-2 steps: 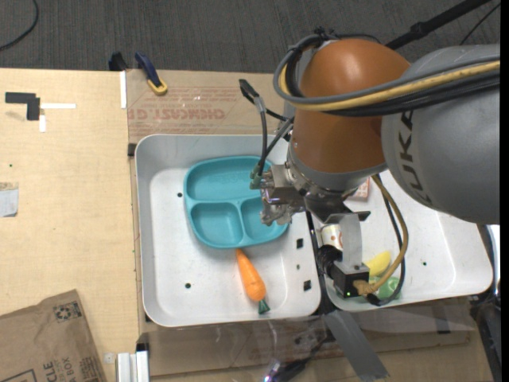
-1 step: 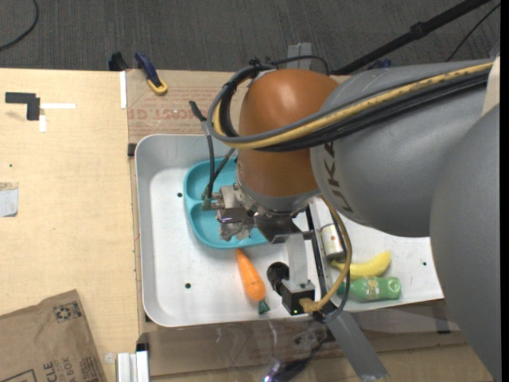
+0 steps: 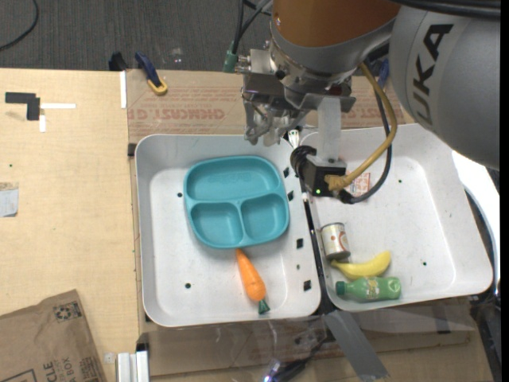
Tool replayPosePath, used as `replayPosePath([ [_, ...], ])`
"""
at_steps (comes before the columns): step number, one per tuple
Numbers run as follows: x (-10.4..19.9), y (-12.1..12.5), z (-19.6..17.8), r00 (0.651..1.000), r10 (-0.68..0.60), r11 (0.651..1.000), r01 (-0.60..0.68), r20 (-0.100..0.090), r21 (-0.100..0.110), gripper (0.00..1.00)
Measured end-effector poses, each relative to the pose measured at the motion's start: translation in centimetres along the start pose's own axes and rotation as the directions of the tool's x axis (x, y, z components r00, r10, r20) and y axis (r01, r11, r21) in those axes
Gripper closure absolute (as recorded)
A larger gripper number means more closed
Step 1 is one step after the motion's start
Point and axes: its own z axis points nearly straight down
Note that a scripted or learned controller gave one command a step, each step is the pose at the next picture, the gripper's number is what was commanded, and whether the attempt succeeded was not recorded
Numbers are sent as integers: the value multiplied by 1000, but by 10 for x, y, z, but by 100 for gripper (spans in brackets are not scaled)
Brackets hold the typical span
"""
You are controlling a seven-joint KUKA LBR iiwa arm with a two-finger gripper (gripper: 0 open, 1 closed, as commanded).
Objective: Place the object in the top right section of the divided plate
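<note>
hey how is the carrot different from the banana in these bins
The carrot is orange with a green stem end; the banana is yellow. The carrot lies in the left bin, just below the teal divided plate; the banana lies in the right bin, between a small can and a green bottle. The carrot is straight and tapered, the banana curved. Both lie flat, apart from the gripper.

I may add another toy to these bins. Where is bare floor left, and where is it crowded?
Right white bin: open floor above the yellow banana. Left white bin: bare strip left of the teal divided plate. Crowded: the small can, banana, green bottle cluster.
</note>
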Motion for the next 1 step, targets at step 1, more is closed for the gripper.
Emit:
replayPosePath([
  [1,8,-8,152,996,88,996,-88,0,3,100],
])
